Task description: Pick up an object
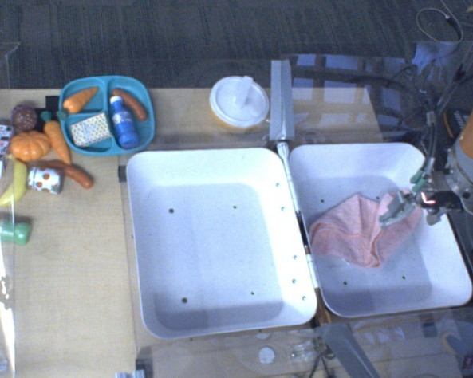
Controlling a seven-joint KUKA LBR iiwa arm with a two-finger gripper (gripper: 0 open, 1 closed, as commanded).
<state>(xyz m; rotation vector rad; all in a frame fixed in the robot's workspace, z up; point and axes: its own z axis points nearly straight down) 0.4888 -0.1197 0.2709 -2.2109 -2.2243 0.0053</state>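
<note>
Bench (84,313) | right bin (386,291): pink cloth (347,235) | gripper (399,208) pinching cloth edge

A pink cloth (356,231) lies crumpled in the right white bin (371,296), bunched into soft folds. It sits right of the bin's middle, its right edge drawn up into a peak toward the bin's right wall.

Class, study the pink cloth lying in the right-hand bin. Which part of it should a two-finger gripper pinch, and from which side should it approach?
Pinch the raised fold along the pink cloth's right edge, coming down from above. The cloth lies crumpled, and that ridge stands proud of the right bin's floor, nearest the gripper. Flat areas probably offer little to catch.
</note>
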